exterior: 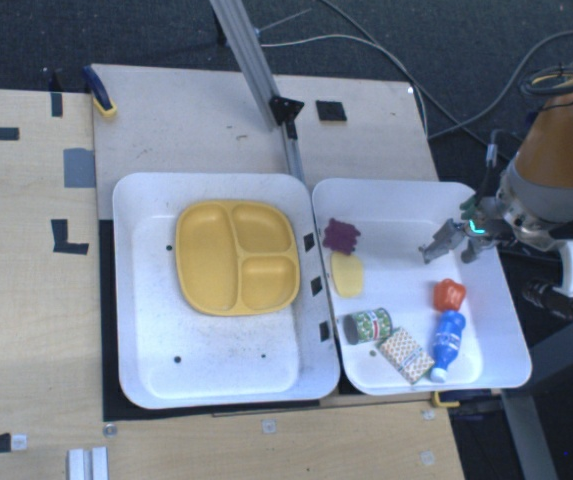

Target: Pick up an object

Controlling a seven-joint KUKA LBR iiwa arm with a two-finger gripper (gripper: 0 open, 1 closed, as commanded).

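We see the gripper [453,243] hovering over the right bin [396,196], fingers apart and empty (presumably ready to descend); the nearest pickable thing, an orange toy [449,293], lies just below.

Grey arm [541,193] with an orange band — a small teal light near its dark metal hand [454,242].
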